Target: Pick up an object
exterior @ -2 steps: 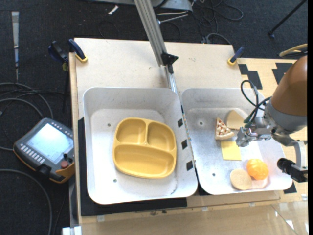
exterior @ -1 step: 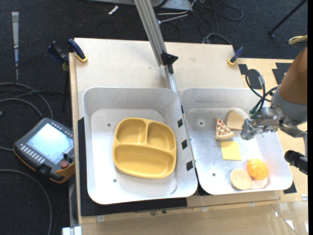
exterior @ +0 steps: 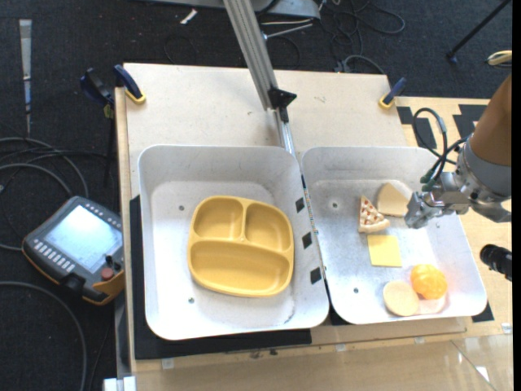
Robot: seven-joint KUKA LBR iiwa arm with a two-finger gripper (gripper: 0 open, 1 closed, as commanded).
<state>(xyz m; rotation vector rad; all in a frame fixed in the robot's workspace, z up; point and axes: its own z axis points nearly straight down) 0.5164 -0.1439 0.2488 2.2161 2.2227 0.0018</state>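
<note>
A: Bench of pale board seen from above at a slant; you have two shallow white bins side by side on it, the left bin filling the centre-left of the frame, the right bin the centre-right.

B: What lies in the left one?

A: A yellow divided plate with three compartments, flat on the bin floor, near its middle; nothing rests on the plate.

B: And the right one, where the things to pick are?

A: Several toy foods; a pizza slice with red dots sits at mid-height, touching a tan bread-like piece just to its upper right; a pale yellow square, like a cheese slice, lies just below the pizza slice; toward the lower right corner an orange round piece sits beside a cream disc, the two touching.

B: Where is your arm?

A: The arm enters from the right edge of the frame, grey with an orange band; your gripper is low over the right side of the right bin, just right of the tan piece and the pizza slice; nothing can be seen between its fingers, and how wide they stand I cannot tell.

B: Anything else?

A: A metal pole slants from the top centre down to the bins; a handheld pendant lies on the dark floor at left.
</note>
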